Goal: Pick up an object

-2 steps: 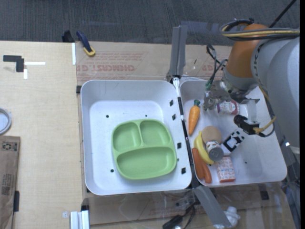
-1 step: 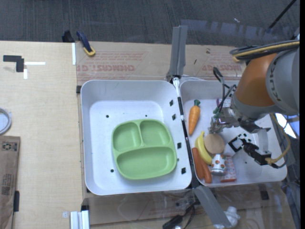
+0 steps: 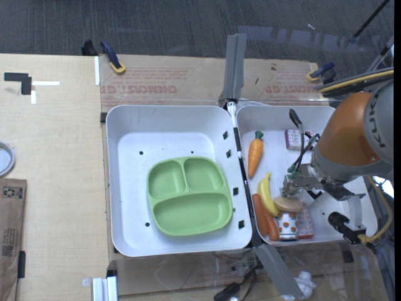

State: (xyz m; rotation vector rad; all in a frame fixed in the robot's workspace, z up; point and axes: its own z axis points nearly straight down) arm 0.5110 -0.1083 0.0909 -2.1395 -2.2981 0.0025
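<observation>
Nearest, a small can (image 3: pixel 287 226) stands at the right bin's (image 3: pixel 276 115) front wall, a pink packet (image 3: pixel 305 226) touching its right side and a red sausage (image 3: pixel 265 217) to its left. Just behind them the fingers (image 3: pixel 293 187) point down over a tan bun (image 3: pixel 287 203); whether they are wide or narrow I cannot tell. A banana (image 3: pixel 267 194) lies just left of them, a carrot (image 3: pixel 254 156) beyond it, another packet (image 3: pixel 293 138) farther back. Well left, a green plate (image 3: pixel 190 195) sits in the left bin (image 3: pixel 119 187).
</observation>
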